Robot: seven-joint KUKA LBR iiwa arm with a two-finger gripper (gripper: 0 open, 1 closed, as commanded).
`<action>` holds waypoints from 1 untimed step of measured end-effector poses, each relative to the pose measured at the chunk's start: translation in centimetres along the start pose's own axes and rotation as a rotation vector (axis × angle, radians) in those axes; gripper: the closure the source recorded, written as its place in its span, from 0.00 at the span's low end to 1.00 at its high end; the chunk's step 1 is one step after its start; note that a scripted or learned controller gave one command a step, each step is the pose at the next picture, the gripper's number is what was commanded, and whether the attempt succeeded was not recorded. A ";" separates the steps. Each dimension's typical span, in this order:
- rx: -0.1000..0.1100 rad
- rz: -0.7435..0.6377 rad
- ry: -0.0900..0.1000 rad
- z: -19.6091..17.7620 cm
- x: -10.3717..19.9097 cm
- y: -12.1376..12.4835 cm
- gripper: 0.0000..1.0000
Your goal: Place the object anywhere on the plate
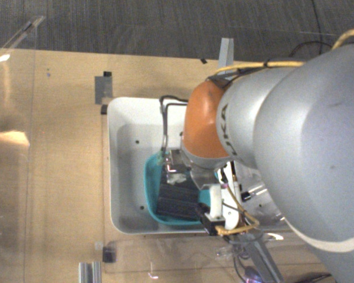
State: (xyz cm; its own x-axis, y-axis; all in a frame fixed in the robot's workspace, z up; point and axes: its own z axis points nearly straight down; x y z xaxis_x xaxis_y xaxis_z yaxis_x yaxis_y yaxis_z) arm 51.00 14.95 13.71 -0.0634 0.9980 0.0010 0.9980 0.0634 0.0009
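A teal plate lies in the near part of the left white bin; its left rim and near edge show. My gripper, a dark ribbed block below the orange band, hangs directly over the plate's middle and hides most of it. From this angle the big grey arm covers what lies under the gripper. I cannot make out any object between the gripper and the plate.
The arm blocks the right bin and the right half of the bench. Cables run down beside the wrist. A small metal bracket stands at the bin's far left corner. Bare wooden bench stretches to the left.
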 end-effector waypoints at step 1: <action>0.000 0.001 0.000 0.0 0.0 0.0 0.00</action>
State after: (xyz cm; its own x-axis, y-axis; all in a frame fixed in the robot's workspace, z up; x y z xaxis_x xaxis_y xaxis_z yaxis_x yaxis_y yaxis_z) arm 51.02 14.90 13.73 -0.0620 0.9981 0.0011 0.9981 0.0620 0.0012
